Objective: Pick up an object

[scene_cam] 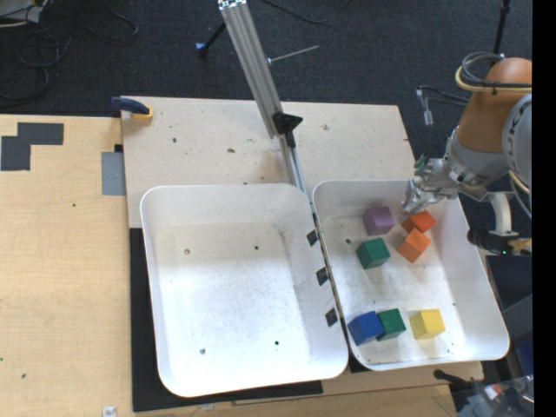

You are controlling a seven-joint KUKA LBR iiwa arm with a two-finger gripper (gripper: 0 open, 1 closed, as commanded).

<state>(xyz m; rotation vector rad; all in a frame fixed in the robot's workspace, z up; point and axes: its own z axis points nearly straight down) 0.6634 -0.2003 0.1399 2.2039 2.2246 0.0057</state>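
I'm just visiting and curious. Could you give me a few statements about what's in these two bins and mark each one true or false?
1. All the blocks lie in the right bin. True.
2. The yellow block sits in the left bin. False: it lies in the right bin, near its front edge.
3. The blue block lies right beside a green block. True.
4. The gripper hangs over the left bin. False: it is over the right bin's far end, by an orange block.
5. There are two purple blocks. False: just one purple block.

A dark carpeted floor (pixel 365 33), crossed by black cables (pixel 52 7), is seen beyond the pale speckled surface (pixel 208 142). A light wooden board (pixel 61 268) is laid at left, and a slanted aluminium post (pixel 256 68) is mounted centrally.
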